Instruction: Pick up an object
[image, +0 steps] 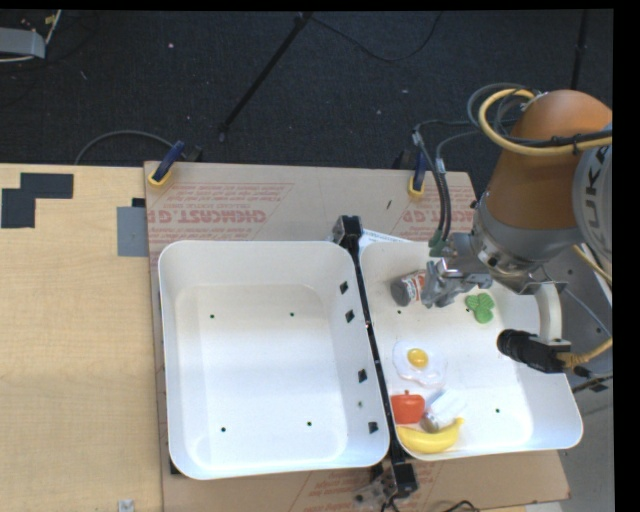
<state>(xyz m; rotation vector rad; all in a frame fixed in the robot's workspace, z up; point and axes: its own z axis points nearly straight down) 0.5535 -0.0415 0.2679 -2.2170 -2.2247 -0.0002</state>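
Banana at right bin front; jaws over grey can, grip state unclear.

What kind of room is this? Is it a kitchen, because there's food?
Probably a robot test lab, not a kitchen. A grey and orange robot arm reaches over two white bins, cables run across the dark floor, and the banana and fried egg look like toys.

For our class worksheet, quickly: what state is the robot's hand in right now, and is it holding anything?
Hand: low in the right bin, right beside a small grey object; open or closed cannot be told, and no hold is visible.
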